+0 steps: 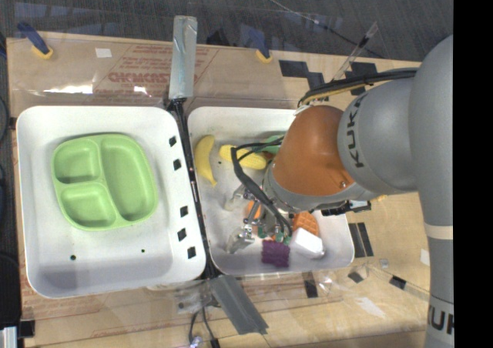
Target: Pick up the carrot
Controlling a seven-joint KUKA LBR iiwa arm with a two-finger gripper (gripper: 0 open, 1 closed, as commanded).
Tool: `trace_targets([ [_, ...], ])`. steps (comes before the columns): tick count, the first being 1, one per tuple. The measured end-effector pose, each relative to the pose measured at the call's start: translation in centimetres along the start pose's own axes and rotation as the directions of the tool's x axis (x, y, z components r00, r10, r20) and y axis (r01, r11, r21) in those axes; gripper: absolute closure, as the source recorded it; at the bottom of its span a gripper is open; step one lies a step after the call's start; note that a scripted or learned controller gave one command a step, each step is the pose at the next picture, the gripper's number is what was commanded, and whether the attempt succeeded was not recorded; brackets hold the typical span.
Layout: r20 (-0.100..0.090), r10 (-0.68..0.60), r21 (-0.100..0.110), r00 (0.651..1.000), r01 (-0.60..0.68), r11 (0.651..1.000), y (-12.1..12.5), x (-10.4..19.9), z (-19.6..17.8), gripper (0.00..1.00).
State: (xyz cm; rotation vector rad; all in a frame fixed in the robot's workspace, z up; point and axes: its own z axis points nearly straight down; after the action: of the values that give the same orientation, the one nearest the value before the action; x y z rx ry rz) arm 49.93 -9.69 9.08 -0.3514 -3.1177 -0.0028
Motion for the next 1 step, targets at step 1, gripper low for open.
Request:
trace_targets([
  [1,0.006,-0.244,0.002,0.970,0.244,0.970,1.01,-2.76,-0.18,0.00],
])
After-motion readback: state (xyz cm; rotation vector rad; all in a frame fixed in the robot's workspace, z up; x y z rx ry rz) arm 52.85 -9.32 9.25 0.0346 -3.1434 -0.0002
